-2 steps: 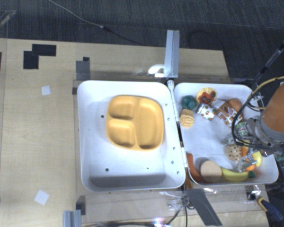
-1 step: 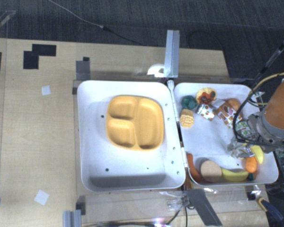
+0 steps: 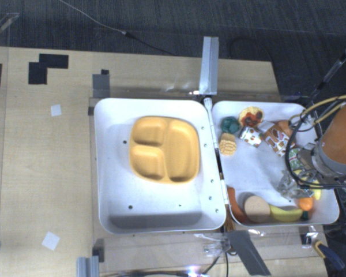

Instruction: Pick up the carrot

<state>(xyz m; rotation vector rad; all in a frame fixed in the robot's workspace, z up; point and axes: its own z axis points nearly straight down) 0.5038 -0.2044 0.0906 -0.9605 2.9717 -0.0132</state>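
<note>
A long dark-orange thing that looks like the carrot (image 3: 233, 202) lies along the left wall of the right bin (image 3: 251, 166), near its front corner. A beige round item (image 3: 257, 208) partly covers it. My gripper (image 3: 289, 184) hangs low at the right side of the same bin, below the orange wrist band and a tangle of cables. It is well to the right of the carrot, just above a yellow banana (image 3: 286, 214) and beside a small bright-orange piece (image 3: 305, 203). Nothing can be made out between its fingers.
The back of the right bin holds a teal item (image 3: 230, 124), a corn cob (image 3: 228, 145), a pizza-like piece (image 3: 251, 116), a small printed box (image 3: 251, 136) and a brown packet (image 3: 277, 136). A yellow divided plate (image 3: 164, 149) sits in the left bin (image 3: 112, 172).
</note>
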